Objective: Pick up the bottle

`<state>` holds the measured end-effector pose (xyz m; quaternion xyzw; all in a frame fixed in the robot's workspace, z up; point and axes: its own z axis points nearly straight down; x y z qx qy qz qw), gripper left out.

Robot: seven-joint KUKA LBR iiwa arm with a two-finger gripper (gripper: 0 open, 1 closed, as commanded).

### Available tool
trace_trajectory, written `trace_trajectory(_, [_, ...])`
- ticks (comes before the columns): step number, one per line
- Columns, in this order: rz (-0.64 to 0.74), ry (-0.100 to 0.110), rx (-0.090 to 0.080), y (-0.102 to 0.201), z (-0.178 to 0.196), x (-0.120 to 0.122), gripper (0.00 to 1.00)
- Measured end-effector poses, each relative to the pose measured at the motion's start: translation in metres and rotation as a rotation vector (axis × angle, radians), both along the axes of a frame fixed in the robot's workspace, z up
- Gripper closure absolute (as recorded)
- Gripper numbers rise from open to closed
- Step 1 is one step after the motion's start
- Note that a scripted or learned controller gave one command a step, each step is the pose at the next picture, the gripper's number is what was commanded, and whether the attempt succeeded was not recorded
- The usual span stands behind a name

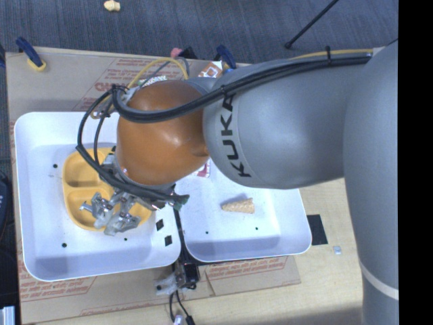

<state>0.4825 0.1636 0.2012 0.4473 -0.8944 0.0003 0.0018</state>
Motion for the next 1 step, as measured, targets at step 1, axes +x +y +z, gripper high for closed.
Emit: trace_trajectory(1, [0.044,-0.005,0.001,-0.0440,0.0546,0.0082,1.00])
